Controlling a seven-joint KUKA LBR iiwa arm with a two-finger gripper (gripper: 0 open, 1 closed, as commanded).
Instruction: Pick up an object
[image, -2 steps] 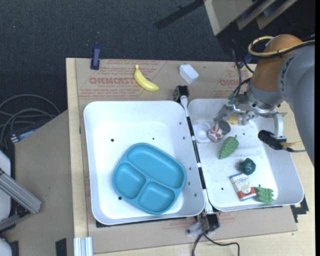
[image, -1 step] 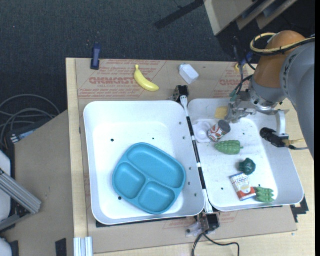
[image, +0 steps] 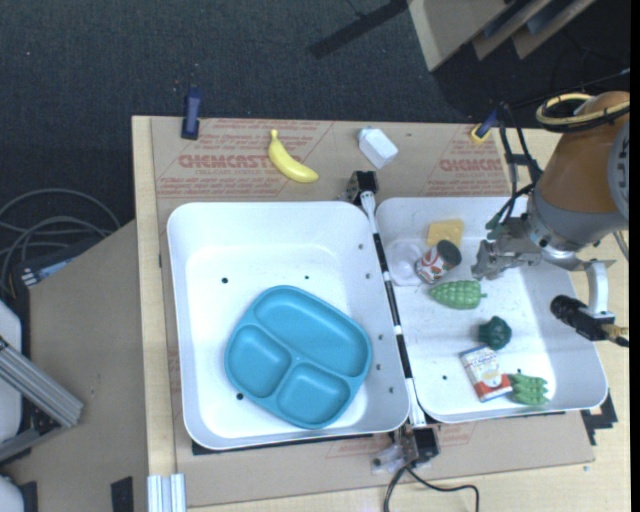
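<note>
Starting at the left bin (image: 190, 250), a blue divided plate (image: 297, 355) lay inside it. Behind that bin, on the bench, sat a yellow banana (image: 290, 160) and a white block (image: 378, 147). To that bin's right, the right bin (image: 580, 345) held a red-and-white can (image: 432, 265), a yellow block (image: 446, 232), a green ridged object (image: 457, 294), a dark green lump (image: 493, 332), a small carton (image: 485, 372) and a green toy (image: 530, 388). The gripper (image: 497, 258) hung over the right bin, just right of the can; whether it was clenched or released could not be told.

Right bin (image: 560, 395): centre open. Obstacles: cup (image: 433, 264) and green toy (image: 456, 294) at 10 o'clock, carton (image: 485, 372) at 6.
</note>
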